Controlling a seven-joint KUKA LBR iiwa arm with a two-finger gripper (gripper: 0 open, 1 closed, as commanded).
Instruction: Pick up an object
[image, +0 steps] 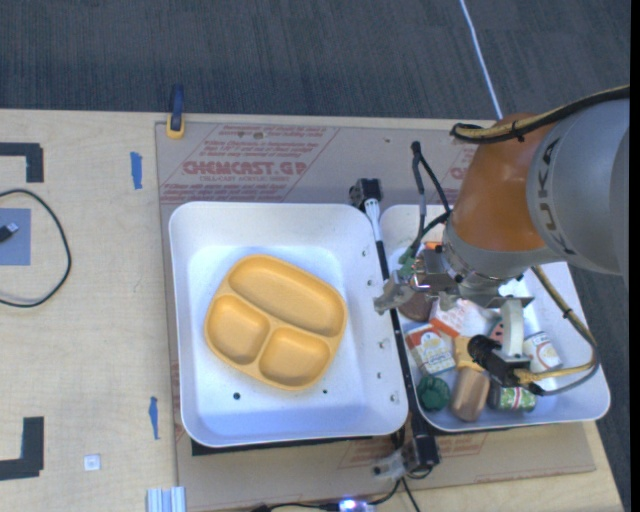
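My gripper (404, 291) hangs low over the left edge of the right bin (590, 392), close to the wall between the two bins. The grey arm with its orange band (500, 200) covers the back half of that bin. Below the gripper lies a red-and-white packet (434, 351). In front of the packet a dark green round thing (432, 390) sits beside a brown bottle (470, 393). A green can (516, 399) and a small white bottle (543, 351) lie further right. I see nothing held by the gripper.
The left bin (200, 400) holds a yellow plate (275, 320) with three compartments. A second red-and-white wrapper (462, 317) lies partly under the wrist. Pale bench top spreads to the left, with a black cable (60, 250) on it.
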